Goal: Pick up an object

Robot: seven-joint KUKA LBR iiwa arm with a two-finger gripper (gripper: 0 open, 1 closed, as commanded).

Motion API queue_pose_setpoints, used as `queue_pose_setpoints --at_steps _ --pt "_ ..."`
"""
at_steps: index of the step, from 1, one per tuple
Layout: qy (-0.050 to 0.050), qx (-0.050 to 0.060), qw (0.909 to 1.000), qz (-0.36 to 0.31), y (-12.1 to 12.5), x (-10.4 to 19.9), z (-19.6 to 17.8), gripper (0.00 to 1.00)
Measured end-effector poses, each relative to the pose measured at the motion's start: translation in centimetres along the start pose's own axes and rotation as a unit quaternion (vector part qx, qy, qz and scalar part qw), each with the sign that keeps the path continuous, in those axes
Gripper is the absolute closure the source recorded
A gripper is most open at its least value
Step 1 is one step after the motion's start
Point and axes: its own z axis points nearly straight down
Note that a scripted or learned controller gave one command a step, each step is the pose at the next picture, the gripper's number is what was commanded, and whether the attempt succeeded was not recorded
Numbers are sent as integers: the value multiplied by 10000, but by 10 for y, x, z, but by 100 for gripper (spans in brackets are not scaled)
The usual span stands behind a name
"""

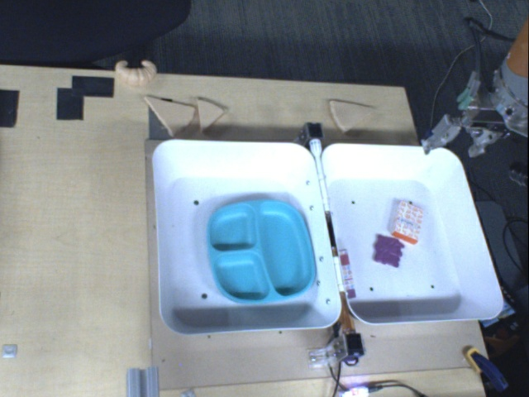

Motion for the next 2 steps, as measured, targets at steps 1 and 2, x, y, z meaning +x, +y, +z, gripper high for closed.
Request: queue_pose_setpoints --at_steps 1,2 --pt "12 27 10000 -3 9 -3 158 0" --pt "9 11 10000 10 -99 28 172 0"
